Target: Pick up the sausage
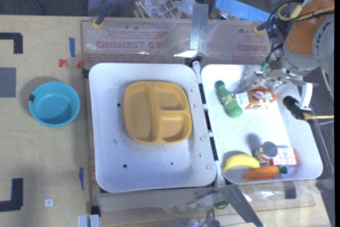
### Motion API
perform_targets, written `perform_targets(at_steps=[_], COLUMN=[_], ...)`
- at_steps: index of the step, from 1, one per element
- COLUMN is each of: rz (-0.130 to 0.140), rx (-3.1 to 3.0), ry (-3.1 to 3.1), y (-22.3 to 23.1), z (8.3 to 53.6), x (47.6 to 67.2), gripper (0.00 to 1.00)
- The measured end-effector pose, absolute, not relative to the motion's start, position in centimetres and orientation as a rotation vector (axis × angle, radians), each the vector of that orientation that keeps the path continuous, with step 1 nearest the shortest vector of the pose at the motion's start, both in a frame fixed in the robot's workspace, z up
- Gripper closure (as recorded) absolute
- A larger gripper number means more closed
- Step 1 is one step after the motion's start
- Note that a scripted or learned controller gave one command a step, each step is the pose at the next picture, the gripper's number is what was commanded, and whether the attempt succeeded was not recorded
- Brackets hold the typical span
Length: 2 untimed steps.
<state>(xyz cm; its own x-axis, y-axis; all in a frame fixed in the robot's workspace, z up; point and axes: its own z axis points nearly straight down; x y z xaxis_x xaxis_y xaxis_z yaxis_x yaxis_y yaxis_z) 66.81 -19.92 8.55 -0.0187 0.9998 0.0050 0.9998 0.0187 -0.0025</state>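
Overhead view of a bench with two shallow white bins side by side. The left white bin (106, 167) holds a yellow plastic divided tray (156, 111). The right white bin (303, 138) holds the clutter.

Your grey arm with the orange band (305, 34) reaches in from the right. Its gripper (264, 76) hangs over the far side of the right bin, just above an orange-and-white carton (256, 98) and near a green plastic bottle (228, 99). You cannot tell whether the gripper is released or clenched, and nothing is visibly held in it.

The pick looks not yet begun. The sausage is hard to identify. The likeliest candidate is a small, rounded grey-brown piece (267, 149) at the near end of the right bin, well apart from the gripper. It sits tightly among a yellow banana (239, 161), an orange carrot (261, 172) and a red-and-white carton (285, 157). It is too small to make out its shape, so approach, descent, grasp and lift all appear to remain.
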Motion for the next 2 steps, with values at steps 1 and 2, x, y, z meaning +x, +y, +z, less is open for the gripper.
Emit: perform_targets(at_steps=[1,2], rz=[-0.005,-0.001], rx=[-2.202,-2.344], ry=[-2.249,-2.097], y=[-20.0,-21.3], z=[9.9,20.5], x=[67.1,66.7], gripper=[1.00,1.00])
